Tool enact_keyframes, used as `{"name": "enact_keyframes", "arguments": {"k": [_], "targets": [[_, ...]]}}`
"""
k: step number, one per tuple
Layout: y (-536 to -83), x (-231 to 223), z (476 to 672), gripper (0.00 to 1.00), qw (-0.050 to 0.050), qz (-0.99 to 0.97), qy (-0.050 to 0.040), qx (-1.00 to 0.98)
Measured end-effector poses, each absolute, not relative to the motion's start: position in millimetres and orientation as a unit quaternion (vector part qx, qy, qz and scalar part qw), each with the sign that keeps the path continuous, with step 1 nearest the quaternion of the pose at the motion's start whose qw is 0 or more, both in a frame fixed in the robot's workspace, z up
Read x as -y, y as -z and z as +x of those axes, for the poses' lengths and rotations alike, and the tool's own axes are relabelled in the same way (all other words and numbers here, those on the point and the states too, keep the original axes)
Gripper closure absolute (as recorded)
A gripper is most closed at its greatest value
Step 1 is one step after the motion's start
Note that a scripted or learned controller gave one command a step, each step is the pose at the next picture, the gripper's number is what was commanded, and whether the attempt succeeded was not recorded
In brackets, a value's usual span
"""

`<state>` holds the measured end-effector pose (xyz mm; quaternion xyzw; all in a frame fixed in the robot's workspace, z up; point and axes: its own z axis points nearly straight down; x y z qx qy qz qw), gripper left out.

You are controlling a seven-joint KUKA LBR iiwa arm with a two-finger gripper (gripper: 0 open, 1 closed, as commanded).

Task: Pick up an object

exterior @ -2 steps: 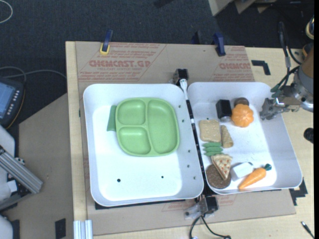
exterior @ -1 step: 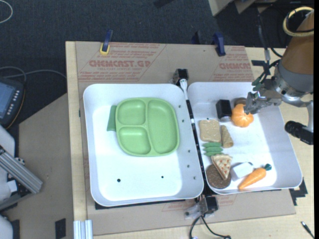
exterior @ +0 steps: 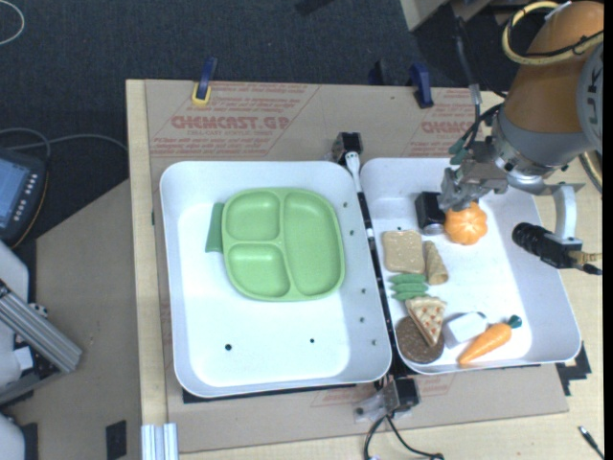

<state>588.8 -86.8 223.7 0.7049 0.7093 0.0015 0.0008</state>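
The orange sits in the far half of the right bin, and the claw hangs right over its far edge, close enough that I can't tell whether it touches; I can't tell from here how the claw is set either, since the wrist blocks the view. A small dark block lies just beside the orange on the left. Nearer me in the same bin lie a slice of bread, a green pea pod, a waffle wedge, a brown cookie and a carrot, packed close together. The left bin holds a green divided plate. My worry is the orange itself: being round and smooth, it could roll or squirt sideways if the grip lands off-centre, and the dark block could get nudged or caught instead.
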Motion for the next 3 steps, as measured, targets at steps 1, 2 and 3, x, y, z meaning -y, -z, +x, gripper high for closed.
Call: {"name": "enact_keyframes", "arguments": {"k": [1, 2, 3], "targets": [[-221, 32, 605.9, 1.0, 0.001, 0.705, -0.0013, -0.709], [-231, -20, 639.1, 1.0, 0.002, 0.705, -0.0024, -0.709], [-230, -44, 664.3, 1.0, 0.002, 0.706, -0.0018, -0.708]]}}
